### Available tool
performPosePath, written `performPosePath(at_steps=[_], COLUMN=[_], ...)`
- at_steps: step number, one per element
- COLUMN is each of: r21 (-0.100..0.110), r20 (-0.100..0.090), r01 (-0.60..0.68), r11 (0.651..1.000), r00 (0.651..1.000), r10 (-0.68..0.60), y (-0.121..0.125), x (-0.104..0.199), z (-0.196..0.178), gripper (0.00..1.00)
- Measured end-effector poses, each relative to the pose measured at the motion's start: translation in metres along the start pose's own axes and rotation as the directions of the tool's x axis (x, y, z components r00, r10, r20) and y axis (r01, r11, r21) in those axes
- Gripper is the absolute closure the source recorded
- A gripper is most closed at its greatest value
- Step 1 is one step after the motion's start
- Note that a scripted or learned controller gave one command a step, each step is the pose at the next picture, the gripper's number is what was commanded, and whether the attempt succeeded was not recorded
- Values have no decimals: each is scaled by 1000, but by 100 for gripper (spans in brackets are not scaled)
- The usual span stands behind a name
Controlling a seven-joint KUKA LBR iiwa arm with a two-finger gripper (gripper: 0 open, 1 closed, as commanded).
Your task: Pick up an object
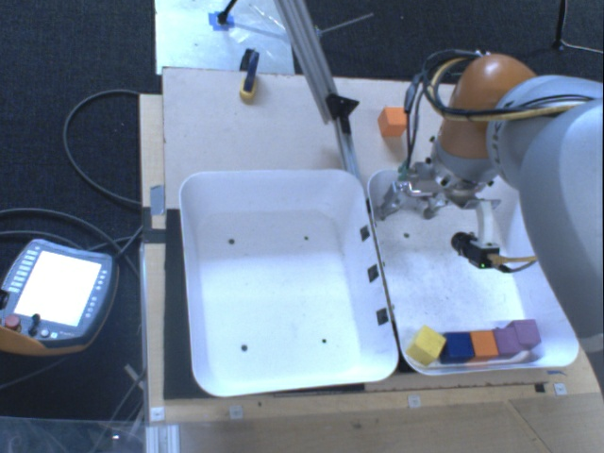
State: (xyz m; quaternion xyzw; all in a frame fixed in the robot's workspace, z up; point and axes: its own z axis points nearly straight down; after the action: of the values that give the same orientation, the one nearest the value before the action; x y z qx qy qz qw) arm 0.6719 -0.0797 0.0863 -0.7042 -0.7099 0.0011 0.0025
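Up by the right bin's [552,310] far rim, the gripper [415,196] hangs; whether it's open, I cannot tell. Blocks [477,343] line the near rim, leaving bare floor between.

pale bench [274,121], two white bins side by side on it, left bin [283,192] and right bin [557,352], loose orange block [393,122] near the far edge, yellow-blue clamp [249,74] at the far left
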Motion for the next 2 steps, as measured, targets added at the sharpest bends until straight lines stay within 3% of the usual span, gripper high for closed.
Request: performPosePath(at_steps=[1, 2], r21=[0, -16], r20=[1, 4], r01=[-9, -8], r11=[1000, 1000], r00=[1000, 1000], r10=[9, 8], y=[-82, -89], x=[-3, -25], z=[-3, -162], gripper=[0, 0])
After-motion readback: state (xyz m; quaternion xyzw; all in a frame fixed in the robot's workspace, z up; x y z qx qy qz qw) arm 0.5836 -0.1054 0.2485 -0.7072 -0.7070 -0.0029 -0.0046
